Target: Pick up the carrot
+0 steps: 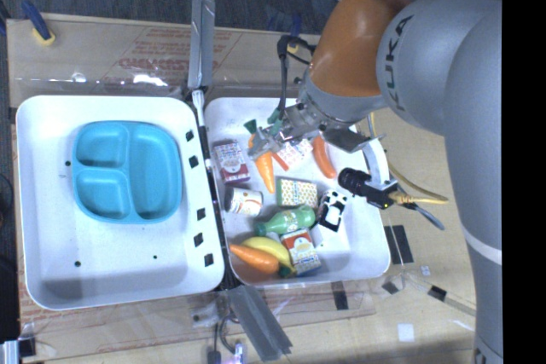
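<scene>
Carrot lying in the right bin, upper middle, orange body pointing down toward the near side, green top up beside the claw. Claw low over the bin's far part, right at the carrot's leafy end, apparently touching or just above it; contact not certain. Fingers hidden among clutter, so spread or closed: cannot tell. Around the carrot: a red-and-white packet just to its left, a small white cup below that, a checked green box just below right, a second orange piece to the right beyond a small patterned card. Further toward the near edge, a green bottle, a banana, an orange vegetable and a small carton, crowded together. Left bin holding a blue divided tray, well apart from the carrot. Arm reaching in from the right, orange band above the wrist, wrist bent down over the right bin's far half, both bins resting on the surface.
</scene>
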`<state>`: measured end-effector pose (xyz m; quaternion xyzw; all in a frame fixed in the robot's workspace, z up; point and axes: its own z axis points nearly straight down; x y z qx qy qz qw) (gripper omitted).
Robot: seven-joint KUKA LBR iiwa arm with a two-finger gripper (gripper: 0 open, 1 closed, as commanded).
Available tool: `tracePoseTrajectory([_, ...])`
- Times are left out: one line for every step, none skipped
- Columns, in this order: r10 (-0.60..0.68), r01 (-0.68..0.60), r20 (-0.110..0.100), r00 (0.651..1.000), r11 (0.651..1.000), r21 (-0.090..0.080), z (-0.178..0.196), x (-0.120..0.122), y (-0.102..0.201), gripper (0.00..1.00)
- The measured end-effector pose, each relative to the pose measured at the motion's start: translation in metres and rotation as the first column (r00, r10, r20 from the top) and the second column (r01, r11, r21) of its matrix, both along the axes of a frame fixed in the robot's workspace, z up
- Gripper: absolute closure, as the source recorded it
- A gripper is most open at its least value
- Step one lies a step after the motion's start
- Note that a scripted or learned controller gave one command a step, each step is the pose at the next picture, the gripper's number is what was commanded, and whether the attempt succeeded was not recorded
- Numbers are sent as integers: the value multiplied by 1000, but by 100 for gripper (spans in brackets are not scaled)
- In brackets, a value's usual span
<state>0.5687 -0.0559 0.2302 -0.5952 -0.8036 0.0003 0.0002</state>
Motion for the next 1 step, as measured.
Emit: tracePoseTrajectory([36,-36,-3,999,999,0,-57,10,-44,100])
